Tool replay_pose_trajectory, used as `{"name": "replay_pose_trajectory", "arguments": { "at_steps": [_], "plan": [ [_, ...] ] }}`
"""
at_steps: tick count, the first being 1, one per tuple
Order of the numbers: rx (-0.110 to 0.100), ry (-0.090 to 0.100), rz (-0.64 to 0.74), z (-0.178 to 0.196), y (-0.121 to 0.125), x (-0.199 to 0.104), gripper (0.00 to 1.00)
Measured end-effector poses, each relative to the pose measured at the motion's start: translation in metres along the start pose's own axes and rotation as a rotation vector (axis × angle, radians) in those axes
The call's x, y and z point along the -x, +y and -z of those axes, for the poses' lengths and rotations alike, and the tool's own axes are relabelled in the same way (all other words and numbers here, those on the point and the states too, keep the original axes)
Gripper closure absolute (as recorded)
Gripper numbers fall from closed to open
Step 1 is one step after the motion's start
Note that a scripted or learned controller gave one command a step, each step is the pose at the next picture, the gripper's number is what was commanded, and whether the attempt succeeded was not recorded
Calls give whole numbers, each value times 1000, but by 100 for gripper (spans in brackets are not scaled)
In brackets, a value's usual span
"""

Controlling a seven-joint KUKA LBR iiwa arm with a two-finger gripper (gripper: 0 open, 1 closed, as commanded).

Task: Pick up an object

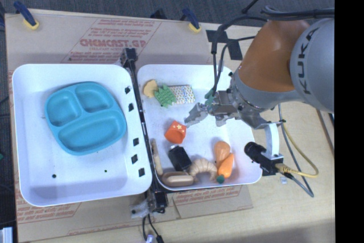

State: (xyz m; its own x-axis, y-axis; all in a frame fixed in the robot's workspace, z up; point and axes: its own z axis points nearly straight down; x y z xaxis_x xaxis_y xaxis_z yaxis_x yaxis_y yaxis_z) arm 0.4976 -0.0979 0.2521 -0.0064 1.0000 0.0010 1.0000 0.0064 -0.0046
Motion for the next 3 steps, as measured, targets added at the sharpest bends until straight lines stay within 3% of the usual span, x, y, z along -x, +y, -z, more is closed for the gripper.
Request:
{"name": "replay_pose_trajectory", "arguments": {
  "at_steps": [1,2,3],
  "plan": [
    [1,0,89,-161,14,0,0],
    [3,-1,284,-160,44,4,0],
    [3,-1,288,-150,45,4,100]
  ]
}}
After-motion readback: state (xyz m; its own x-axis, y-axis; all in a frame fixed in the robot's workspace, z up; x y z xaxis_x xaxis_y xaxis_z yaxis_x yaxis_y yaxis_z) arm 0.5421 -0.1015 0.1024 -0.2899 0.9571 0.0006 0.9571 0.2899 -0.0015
